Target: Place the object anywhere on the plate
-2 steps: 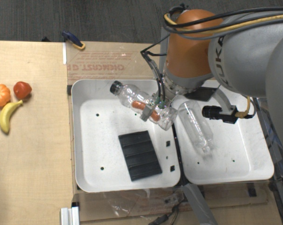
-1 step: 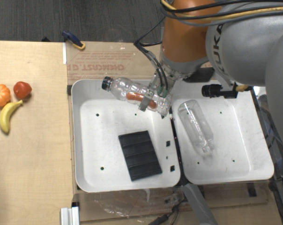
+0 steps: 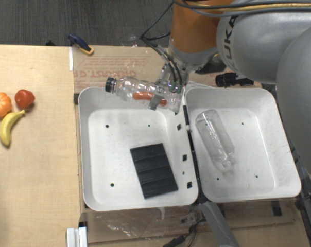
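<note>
Two shallow white bins, one arm, one task item in transit.

- Item 1, clear bottle with orange label (image 3: 140,92): lies level in the air over the far rim of the left bin (image 3: 88,153), beyond the black plate (image 3: 153,170), black cap pointing away from the arm. The gripper (image 3: 169,88) has its jaws closed narrow on the bottle's base end.
- Step in hand, as judged: carry phase, with the placing not yet done. The next move calls for bringing the bottle nearer over the black plate, lowering it and letting go low, since a round bottle will likely roll off the ridged slab.
- Left bin: holds the black plate, flat and slightly askew.
- Right bin (image 3: 279,138), right of the black plate: holds a second clear bottle (image 3: 216,137), lying on its side.
- Bench (image 3: 32,189), left of the black plate: banana (image 3: 7,127) and two round fruits.
</note>
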Available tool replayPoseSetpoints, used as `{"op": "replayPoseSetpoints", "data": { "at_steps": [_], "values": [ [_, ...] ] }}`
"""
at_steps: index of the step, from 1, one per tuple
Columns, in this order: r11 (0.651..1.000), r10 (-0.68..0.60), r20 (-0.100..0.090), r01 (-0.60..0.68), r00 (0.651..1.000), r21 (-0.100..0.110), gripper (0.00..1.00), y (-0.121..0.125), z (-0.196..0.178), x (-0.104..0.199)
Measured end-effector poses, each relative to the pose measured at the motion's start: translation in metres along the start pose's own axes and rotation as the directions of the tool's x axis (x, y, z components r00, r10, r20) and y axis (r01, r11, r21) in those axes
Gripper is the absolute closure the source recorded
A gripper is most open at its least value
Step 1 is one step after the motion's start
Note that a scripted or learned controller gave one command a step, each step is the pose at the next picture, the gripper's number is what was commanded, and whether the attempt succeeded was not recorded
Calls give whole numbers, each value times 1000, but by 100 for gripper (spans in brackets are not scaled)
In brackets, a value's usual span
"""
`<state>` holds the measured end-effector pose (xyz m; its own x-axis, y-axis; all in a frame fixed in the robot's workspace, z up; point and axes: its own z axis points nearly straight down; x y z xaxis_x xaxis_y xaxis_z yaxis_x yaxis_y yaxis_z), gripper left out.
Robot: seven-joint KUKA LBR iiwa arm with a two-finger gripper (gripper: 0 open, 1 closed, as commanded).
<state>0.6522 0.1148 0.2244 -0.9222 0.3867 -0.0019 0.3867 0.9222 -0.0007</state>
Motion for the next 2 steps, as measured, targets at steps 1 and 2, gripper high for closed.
{"op": "replayPoseSetpoints", "data": {
  "at_steps": [1,2],
  "values": [
    [982,-188,2,188,982,-1,100,-49,-32,-11],
    [865,-502,0,502,865,-2,100,-30,-6,-7]
  ]
}}
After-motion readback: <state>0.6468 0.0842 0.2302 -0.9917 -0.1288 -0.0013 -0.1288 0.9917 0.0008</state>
